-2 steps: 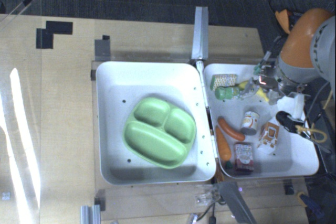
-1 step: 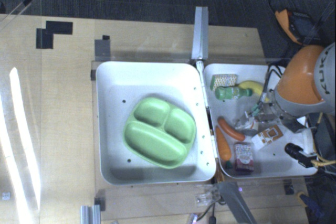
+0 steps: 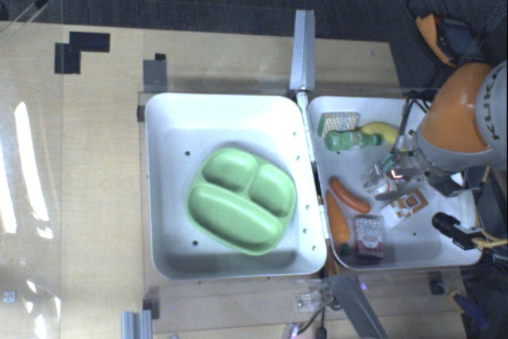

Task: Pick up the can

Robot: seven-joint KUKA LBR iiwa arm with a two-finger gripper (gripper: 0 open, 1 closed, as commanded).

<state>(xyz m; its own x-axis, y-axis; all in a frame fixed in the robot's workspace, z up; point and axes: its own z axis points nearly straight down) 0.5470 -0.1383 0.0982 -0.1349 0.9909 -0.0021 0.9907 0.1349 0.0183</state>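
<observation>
The can (image 3: 367, 239), dark maroon with a pinkish label, lies near the front edge of the right bin (image 3: 413, 246). My gripper (image 3: 387, 175) hangs over the middle of that bin, farther back and slightly right of the can, with a clear gap between them. Nothing shows held in it. The grey arm with its orange band (image 3: 459, 111) reaches in from the right.
Around the gripper in the right bin are a red sausage (image 3: 349, 194), an orange carrot (image 3: 337, 223), a brown packet (image 3: 409, 203), a green bottle (image 3: 350, 140), a banana (image 3: 380, 130) and a small speckled pack (image 3: 340, 121). A green divided tray (image 3: 242, 198) lies in the left bin (image 3: 171, 171).
</observation>
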